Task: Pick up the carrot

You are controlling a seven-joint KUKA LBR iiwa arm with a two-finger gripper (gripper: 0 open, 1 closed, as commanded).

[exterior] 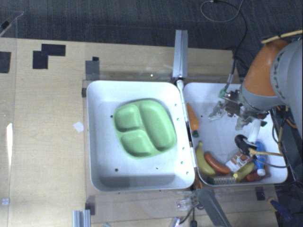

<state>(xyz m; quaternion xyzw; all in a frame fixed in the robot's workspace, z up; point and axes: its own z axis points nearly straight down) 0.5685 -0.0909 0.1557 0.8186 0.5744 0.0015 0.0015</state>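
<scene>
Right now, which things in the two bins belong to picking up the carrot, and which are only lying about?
For the job:
- carrot, against the right bin's left wall
- gripper, over the right bin, apart from the carrot

Lying about:
- green divided plate in the left bin
- banana
- sausage
- small items in the right bin's near corner

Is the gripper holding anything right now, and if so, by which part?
Nothing is held: the gripper hangs over bare bin floor, apart from the orange carrot lying along the right white bin's left wall.
</scene>
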